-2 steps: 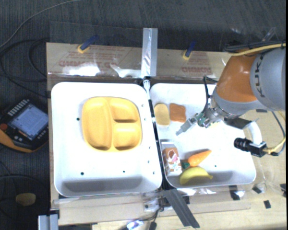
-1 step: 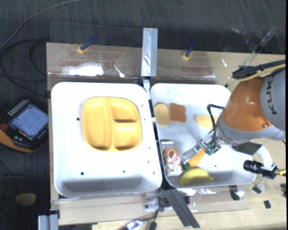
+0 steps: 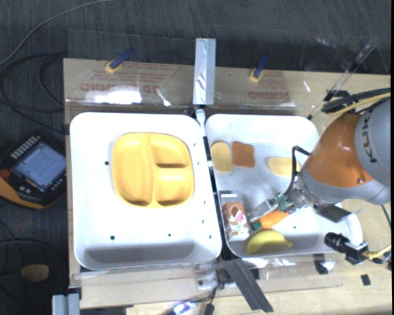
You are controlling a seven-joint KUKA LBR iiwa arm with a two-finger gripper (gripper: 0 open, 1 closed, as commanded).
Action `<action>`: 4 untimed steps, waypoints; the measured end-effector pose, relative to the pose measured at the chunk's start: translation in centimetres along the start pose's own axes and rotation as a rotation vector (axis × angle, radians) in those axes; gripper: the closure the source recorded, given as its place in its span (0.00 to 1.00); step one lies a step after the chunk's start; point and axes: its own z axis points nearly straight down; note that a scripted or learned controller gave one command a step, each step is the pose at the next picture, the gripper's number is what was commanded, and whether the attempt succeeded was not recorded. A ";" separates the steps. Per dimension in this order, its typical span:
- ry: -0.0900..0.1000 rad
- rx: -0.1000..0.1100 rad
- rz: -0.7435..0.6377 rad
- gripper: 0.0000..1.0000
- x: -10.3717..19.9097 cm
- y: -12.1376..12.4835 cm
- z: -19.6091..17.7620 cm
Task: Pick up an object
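Camera view puts your likeliest trouble in the right bin [image 3: 308,126], where the claw [image 3: 268,213] sits low among crowded pieces: an orange carrot-like piece [image 3: 274,220] lies right at its tip, a yellow banana [image 3: 268,243] just below it, and a small printed carton [image 3: 236,219] just to its left. With things packed this close, you could nudge the carrot aside, or catch two pieces at once. I cannot tell whether the claw is open or closed, or whether it has anything. Your arm [image 3: 341,159] reaches in from the right, its orange band bent down over the bin's right side, wrist angled toward the bin's front. The yellow tray [image 3: 154,168] sits in the left bin [image 3: 92,195], well apart.
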 end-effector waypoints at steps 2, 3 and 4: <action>-0.007 0.003 0.231 0.00 -0.4 13.8 0.2; -0.007 0.003 0.231 0.00 -0.4 13.8 0.2; -0.011 0.004 0.231 1.00 -0.5 13.8 -0.9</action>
